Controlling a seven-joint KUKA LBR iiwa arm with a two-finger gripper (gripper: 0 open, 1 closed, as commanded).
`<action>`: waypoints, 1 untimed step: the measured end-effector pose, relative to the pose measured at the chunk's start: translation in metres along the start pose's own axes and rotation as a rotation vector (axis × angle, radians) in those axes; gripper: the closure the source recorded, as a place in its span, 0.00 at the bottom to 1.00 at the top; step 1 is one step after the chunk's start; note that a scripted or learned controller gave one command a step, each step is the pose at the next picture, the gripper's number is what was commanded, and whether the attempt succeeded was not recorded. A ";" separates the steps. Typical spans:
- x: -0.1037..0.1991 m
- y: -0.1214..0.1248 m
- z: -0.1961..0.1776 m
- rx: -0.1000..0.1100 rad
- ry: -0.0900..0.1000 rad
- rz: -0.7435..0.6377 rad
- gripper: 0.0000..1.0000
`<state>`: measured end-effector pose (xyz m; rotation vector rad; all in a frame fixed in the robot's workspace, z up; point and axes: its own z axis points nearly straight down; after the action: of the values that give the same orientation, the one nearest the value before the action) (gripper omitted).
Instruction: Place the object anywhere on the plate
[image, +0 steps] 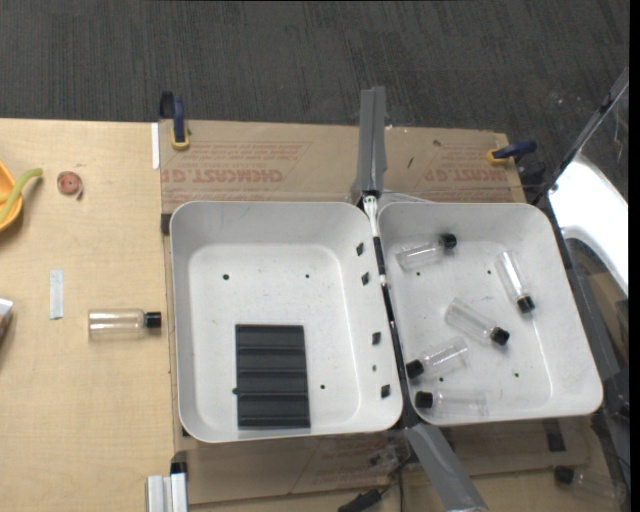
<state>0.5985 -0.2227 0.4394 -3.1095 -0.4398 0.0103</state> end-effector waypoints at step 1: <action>0.073 -0.059 0.000 -0.001 0.002 0.066 0.00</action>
<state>0.6519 -0.1454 0.4394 -3.1231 -0.3376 0.0068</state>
